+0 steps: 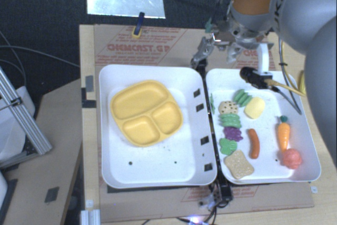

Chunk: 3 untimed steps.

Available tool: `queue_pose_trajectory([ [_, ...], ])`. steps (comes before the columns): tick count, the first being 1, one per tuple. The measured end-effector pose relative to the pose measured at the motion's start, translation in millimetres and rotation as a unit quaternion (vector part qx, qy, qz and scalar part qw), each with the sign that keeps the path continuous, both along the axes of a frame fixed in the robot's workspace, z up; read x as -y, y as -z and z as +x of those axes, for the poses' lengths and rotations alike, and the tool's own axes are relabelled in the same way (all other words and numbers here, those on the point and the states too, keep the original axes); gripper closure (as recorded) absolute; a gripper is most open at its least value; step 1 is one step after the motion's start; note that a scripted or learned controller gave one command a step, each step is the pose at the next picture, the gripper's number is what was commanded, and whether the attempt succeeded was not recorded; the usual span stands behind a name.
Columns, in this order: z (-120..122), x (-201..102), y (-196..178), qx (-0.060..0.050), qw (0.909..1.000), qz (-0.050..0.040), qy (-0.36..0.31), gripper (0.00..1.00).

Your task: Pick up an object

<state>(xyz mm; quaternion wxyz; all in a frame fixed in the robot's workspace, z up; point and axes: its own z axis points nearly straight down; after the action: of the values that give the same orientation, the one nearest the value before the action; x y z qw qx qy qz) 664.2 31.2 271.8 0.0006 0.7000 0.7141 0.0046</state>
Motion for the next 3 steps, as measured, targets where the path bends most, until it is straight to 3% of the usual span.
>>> queue_pose_trajectory([
  [1,-36.9,48.5,90.3,-0.007,0.9999,-0.0031,0.011,0.00],
  [2,-30.2,-48.4,45.6,0.000,1.0000,-0.0021,0.004,0.00],
  [3,-79.9,-133.7,67.6,-0.005,1.0000,-0.0011,0.004,0.00],
])
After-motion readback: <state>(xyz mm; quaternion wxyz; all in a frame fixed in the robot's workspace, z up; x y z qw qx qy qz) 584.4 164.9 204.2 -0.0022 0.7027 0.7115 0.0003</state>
